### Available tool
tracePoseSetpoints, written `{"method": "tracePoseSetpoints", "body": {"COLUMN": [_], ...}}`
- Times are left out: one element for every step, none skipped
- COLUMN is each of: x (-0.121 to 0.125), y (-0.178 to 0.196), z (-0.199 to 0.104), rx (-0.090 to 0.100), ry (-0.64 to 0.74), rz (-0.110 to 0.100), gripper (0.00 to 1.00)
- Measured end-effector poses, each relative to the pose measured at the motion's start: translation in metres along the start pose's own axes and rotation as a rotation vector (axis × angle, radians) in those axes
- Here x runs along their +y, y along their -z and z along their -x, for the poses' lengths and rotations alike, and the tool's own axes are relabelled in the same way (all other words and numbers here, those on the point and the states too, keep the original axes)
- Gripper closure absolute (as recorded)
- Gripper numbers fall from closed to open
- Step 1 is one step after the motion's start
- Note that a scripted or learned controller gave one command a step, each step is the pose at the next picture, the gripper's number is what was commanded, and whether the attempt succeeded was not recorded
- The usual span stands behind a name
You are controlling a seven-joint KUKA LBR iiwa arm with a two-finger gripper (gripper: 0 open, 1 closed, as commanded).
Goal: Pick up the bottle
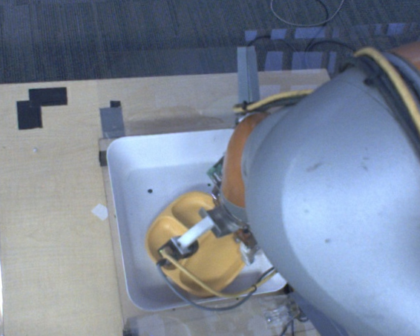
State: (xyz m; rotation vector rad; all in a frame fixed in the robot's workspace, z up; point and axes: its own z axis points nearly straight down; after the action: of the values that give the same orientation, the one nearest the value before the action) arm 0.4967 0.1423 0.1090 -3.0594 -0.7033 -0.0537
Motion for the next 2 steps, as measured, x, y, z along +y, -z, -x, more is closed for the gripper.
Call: {"method": "tracePoseSetpoints", "body": {"x": [0.009,0.013], "y": [-0.018,0.042], "z": [-0.077,-0.152], "rx": [-0.019,-0.026], "ry": [0.114,0.076], "rz": [-0.006,-0.008], "gripper": [0.00,0.00]}}
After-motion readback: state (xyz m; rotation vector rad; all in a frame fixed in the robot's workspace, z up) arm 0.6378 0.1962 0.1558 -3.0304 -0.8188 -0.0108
